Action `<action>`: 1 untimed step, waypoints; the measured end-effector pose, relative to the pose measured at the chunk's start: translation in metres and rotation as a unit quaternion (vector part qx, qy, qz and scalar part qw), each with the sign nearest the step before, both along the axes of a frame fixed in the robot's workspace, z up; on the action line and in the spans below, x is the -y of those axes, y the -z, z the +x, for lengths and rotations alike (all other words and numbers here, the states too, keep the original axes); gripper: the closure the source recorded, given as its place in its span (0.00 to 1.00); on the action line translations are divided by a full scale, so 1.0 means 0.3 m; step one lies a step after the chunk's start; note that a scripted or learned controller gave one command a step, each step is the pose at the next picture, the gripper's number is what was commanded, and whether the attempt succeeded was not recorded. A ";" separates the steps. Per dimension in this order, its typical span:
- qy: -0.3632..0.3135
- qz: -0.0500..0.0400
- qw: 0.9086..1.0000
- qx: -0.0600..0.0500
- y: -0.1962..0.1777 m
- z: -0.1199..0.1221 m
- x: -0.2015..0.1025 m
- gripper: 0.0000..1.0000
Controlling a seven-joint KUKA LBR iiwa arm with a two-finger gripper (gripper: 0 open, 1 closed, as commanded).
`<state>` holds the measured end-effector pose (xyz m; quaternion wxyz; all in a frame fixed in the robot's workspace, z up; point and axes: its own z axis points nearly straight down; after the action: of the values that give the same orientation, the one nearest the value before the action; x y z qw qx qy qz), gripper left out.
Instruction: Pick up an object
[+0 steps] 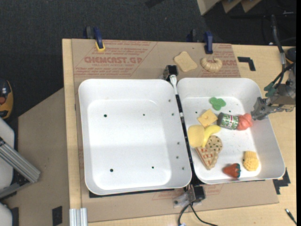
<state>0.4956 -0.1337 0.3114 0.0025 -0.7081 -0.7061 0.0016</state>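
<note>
Tan tabletop (117, 55) with red print, clamped at the far edge by two blue clamps (98, 37), set over dark carpet (94, 8). Two white bins side by side: left bin (127, 135) bare white; right bin (268, 149) crowded in its middle. There: green piece (217, 102), bottle (233, 122) lying on its side, cheese wedge (207, 118), banana (201, 134), waffle slice (209, 150), strawberry (232, 170), corn (250, 160). Beyond the bins on the tabletop: toast (185, 61) and a coiled pastry (211, 63). Hand (260, 109) at the right bin's right rim, just beside the bottle's red end; cannot tell how far open, nothing seen between its fingers. Open floor along the right bin's far and right walls.
</note>
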 end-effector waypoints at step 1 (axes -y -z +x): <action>-0.001 -0.002 1.000 0.005 -0.047 0.006 0.000 1.00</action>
<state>0.4975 -0.1337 0.3256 -0.0023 -0.7072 -0.7070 -0.0007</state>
